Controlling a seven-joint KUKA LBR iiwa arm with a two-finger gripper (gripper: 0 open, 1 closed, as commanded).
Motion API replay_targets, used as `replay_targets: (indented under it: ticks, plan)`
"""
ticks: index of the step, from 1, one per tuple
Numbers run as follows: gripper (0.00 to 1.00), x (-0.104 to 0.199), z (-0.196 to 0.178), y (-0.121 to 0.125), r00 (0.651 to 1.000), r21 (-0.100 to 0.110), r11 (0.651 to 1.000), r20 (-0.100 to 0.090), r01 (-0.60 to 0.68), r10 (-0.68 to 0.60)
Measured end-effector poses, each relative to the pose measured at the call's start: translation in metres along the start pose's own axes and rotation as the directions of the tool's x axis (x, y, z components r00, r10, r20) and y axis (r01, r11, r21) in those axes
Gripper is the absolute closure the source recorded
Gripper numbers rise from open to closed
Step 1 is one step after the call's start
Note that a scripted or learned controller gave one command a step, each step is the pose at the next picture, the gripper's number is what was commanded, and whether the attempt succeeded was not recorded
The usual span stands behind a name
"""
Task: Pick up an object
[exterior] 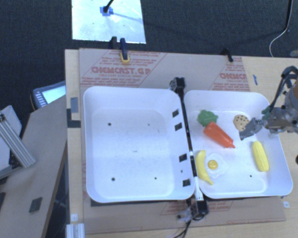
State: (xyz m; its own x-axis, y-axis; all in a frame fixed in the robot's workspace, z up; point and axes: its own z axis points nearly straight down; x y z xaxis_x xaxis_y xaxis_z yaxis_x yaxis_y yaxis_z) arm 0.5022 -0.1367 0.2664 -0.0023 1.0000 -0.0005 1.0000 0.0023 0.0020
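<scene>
The arm comes in from the right edge of the frame, and the end effector hangs over the right bin, its dark tip just right of the cookie. How wide it stands I cannot tell; nothing shows gripped in it. Every candidate sits in that bin: the carrot with its green top lies centre-left, the corn cob just below the tip, the banana and fried egg touching near the lower left. The left bin offers nothing to grab. My read: it's lining up on the cookie or the corn, since both lie apart from their neighbours.
</scene>
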Motion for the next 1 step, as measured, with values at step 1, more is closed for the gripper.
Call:
replay_targets:
  ticks: [1]
  plan:
    - [0.0,0.1548,0.087,0.0416,1.0,0.006,1.0,-0.007,0.017,-0.017]
